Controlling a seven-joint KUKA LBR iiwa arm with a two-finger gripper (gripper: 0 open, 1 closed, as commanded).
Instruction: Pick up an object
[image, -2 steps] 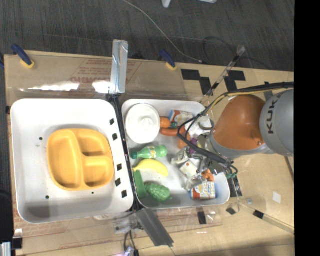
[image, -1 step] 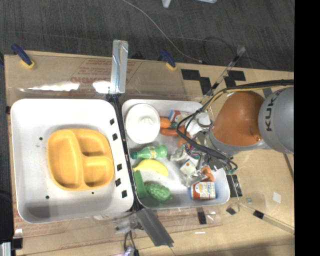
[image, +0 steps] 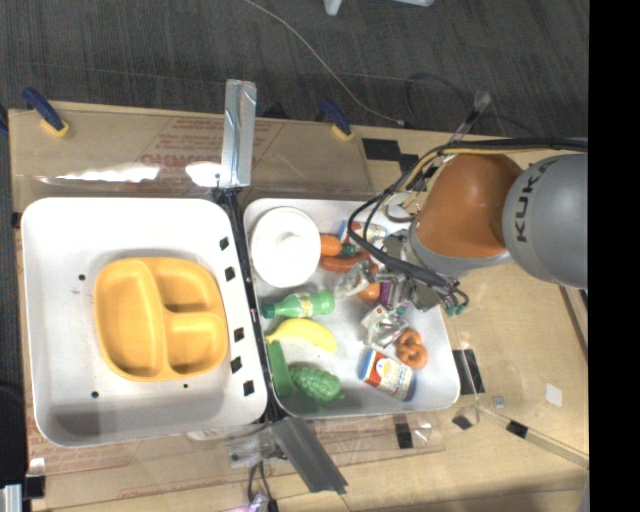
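The right bin (image: 440, 388) holds a jumble of toy food: a white round lid or bowl (image: 285, 245), an orange carrot-like piece (image: 338, 254), a green bottle (image: 300, 305), a yellow banana (image: 303, 335), a green bumpy vegetable (image: 314, 385), a pretzel-shaped brown piece (image: 410, 348) and a small can with a red and blue label (image: 387, 373). My gripper (image: 385, 295) reaches down into the bin's upper right part, among the cables and a small orange item (image: 370, 292). The arm's orange band (image: 462, 205) hangs over the bin's right rim.
The left bin (image: 60, 400) carries a yellow divided tray (image: 160, 317). A metal post (image: 238, 135) stands between the bins at the back. Cardboard covers the bench around the bins, held by blue clamps (image: 45, 110).
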